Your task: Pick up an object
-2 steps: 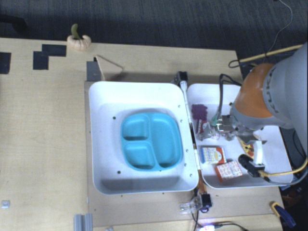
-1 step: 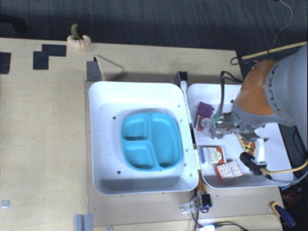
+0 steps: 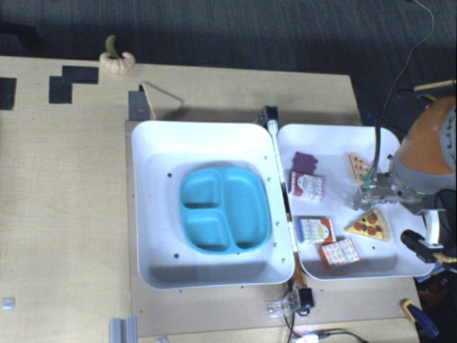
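Hovering low in the right white bin (image 3: 400, 263), grey metal jaws (image 3: 370, 195) just above the triangular pizza-slice toy (image 3: 370, 225); opening impossible to tell.

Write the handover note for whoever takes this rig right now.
Claw: low in the right white bin, at the upper tip of the flat pizza-slice toy. Whether its grip is on anything cannot be read from above.

Also in that bin: dark purple block, small red-and-white carton, blue-and-red printed card, red printed box, and a second pizza-slice piece near the arm.

Left white bin: turquoise three-compartment plastic tray.

Done: nothing visibly lifted. Left: grasp one item and raise it.
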Available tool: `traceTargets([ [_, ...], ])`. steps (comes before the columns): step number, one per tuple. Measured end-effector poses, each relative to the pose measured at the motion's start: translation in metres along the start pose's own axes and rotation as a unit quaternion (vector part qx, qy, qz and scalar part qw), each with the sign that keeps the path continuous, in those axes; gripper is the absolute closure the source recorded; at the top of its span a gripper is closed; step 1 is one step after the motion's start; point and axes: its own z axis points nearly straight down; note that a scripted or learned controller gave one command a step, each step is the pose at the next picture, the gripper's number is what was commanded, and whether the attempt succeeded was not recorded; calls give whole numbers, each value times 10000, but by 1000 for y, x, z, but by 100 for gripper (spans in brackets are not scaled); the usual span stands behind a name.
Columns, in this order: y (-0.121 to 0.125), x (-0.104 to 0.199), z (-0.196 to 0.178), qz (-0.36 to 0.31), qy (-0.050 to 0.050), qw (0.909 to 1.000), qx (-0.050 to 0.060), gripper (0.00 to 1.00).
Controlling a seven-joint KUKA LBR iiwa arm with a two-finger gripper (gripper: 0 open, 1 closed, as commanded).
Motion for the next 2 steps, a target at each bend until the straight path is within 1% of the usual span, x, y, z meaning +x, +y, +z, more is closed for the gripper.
traceTargets([
  [1, 0, 2, 1, -5, 19, 10000, 10, 0],
  [2, -47, 31, 0, 8, 23, 10000, 4, 0],
])
